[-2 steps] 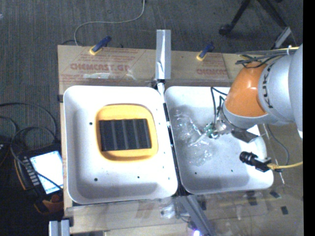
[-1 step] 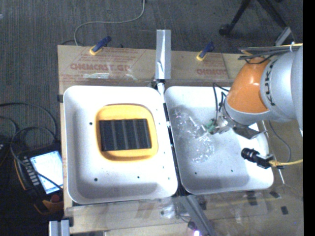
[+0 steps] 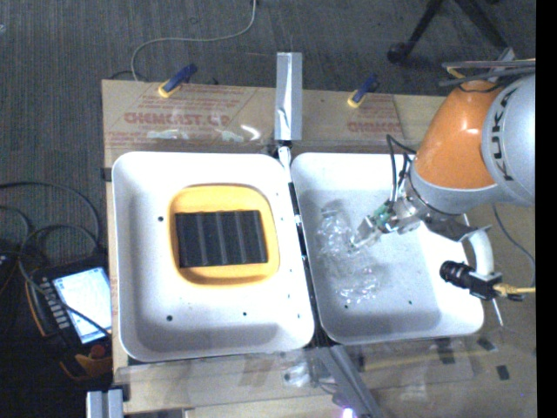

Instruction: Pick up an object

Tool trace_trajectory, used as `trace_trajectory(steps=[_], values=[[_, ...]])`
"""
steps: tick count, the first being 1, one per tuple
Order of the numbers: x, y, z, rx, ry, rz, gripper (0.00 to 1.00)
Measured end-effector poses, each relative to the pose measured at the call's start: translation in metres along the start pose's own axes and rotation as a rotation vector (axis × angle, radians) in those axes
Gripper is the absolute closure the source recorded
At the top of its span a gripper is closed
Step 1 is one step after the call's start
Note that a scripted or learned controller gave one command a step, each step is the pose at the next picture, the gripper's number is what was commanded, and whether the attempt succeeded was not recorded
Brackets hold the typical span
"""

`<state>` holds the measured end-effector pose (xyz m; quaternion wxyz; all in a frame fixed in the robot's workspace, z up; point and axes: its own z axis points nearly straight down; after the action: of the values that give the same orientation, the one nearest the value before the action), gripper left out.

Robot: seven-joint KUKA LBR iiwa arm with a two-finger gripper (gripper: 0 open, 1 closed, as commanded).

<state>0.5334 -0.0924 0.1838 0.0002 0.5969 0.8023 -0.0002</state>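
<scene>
The light was bright & came from above. Both white bins [image 3: 139, 259] shone a lot, w/ soft grey shadows at their rims. The clear plastic [image 3: 335, 233] glinted. The dark floor [image 3: 52, 50] looked dim & grainy. The pic was a bit blurry.

Yellow tray [image 3: 224, 200] in left bin [image 3: 139, 259]; arm [image 3: 470, 151] over right bin [image 3: 435, 307].

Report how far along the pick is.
Done: the gripper has reached into the right bin, at the clear crinkled plastic pieces. In hand: nothing visibly lifted; I can't tell if it grips anything. Left: grasp and raise one. The yellow tray sits untouched in the left bin.
</scene>
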Motion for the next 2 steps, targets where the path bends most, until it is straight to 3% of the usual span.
trace_trajectory(steps=[1,2], values=[[0.0,0.0,0.0,0.0,0.001,0.0,0.0],[-0.009,-0.033,-0.003,0.0,0.0,-0.294,0.0]])
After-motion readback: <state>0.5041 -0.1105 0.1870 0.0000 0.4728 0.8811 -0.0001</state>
